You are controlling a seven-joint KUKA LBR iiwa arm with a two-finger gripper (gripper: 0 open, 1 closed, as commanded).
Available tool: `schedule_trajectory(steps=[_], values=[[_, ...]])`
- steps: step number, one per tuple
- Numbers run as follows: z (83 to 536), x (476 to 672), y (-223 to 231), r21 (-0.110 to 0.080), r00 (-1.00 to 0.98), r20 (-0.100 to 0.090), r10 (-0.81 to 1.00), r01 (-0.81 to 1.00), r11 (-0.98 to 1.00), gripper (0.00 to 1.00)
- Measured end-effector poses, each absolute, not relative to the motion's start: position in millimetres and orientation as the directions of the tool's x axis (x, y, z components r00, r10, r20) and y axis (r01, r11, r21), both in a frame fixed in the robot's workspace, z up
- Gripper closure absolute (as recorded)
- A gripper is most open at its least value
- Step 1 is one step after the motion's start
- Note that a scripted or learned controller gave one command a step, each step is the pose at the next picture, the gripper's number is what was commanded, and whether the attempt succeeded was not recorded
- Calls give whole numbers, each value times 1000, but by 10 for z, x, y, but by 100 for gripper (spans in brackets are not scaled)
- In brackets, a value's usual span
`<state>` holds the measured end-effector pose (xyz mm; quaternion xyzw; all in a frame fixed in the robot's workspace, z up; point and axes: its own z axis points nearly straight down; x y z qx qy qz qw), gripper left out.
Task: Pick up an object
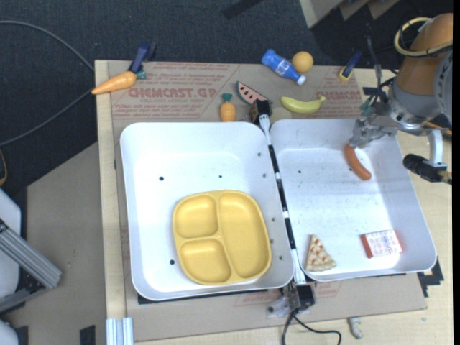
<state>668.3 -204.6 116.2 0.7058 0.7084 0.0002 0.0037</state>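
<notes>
The bench under me is the biggest thing here, a pale board with red lettering along its far edge. On it sit two shallow white bins side by side: the left bin and the right bin, their inner rims touching down the middle.

In the left bin, toward five o'clock from its centre, lies a yellow divided plate with three compartments, flat on the floor.

My arm comes in at about two o'clock of the right bin, grey with the orange band above the wrist. My pincer hangs at the bin's twelve-to-one o'clock area, its tips just over the upper end of a toy sausage. That sausage lies on the bin floor, slanting toward four o'clock. From this angle I cannot tell how wide my pincer stands, nor whether it has the sausage.

At five o'clock in the right bin lies a red and white packet; at seven o'clock, near the front rim, a pizza slice.

Beyond the bins, at twelve o'clock on the bench: a banana, a blue bottle near an orange ball, a watermelon slice, and a small orange fruit. A carrot lies at the bench's eleven o'clock corner.
</notes>
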Motion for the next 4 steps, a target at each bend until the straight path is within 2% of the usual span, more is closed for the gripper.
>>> schedule_trajectory(steps=[1, 2, 3, 4], values=[[1160, 6682, -2045, 5, -4, -5, 1000, 1000, 4, 0], [844, 6661, -1832, -2, -1, 1, 1000, 1000, 1, 0], [955, 6670, -1834, 1, -2, -1, 1000, 1000, 2, 100], [1859, 6504, -750, 3, -2, 1, 1000, 1000, 2, 100]])
